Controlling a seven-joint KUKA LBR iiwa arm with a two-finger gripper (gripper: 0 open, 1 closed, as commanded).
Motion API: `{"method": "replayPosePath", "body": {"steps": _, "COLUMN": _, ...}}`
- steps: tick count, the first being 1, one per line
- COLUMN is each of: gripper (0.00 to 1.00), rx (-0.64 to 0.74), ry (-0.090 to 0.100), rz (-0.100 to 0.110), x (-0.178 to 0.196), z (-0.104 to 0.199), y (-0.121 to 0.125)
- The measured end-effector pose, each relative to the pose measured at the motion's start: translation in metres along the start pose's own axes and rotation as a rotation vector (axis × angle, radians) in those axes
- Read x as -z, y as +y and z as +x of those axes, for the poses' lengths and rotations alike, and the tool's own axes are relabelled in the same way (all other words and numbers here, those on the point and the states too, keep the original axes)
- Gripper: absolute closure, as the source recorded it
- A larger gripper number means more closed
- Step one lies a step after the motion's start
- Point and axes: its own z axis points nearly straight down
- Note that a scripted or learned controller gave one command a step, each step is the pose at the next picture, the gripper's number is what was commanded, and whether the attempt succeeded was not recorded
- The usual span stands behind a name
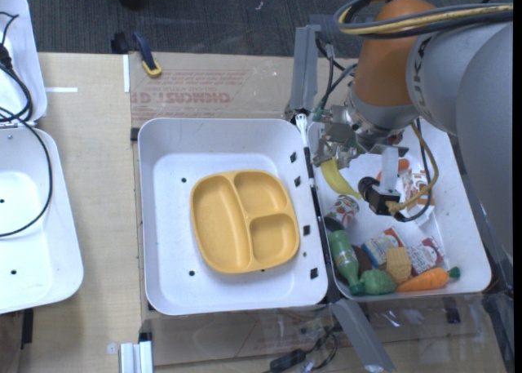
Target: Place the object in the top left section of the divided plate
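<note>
Two bins — one divided plate, perhaps nine toys

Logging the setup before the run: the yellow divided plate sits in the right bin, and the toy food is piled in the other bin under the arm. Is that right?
Not quite. The camera view shows the yellow divided plate in the left bin, not the right one. The rest holds: the toy food, including a banana and a carrot, lies in the right bin under the arm.

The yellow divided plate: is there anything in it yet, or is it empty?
Empty. All three sections of the yellow plate show bare yellow; the toy food lies in the right bin.
</note>
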Motion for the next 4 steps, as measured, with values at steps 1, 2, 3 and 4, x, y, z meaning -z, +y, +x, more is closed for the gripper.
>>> {"method": "replayPosePath", "body": {"steps": 1, "gripper": 1.0, "rx": -0.096, "ry": -0.001, "rz": 0.001, "x": 0.0, "z": 0.071, "y": -0.048}}
{"method": "replayPosePath", "body": {"steps": 2, "gripper": 1.0, "rx": 0.013, "ry": -0.001, "rz": -0.002, "x": 0.0, "z": 0.075, "y": -0.025}}
{"method": "replayPosePath", "body": {"steps": 3, "gripper": 0.0, "rx": 0.013, "ry": -0.001, "rz": -0.002, "x": 0.0, "z": 0.075, "y": -0.025}}
{"method": "replayPosePath", "body": {"steps": 4, "gripper": 0.0, "rx": 0.119, "ry": -0.002, "rz": -0.003, "x": 0.196, "z": 0.057, "y": 0.031}}
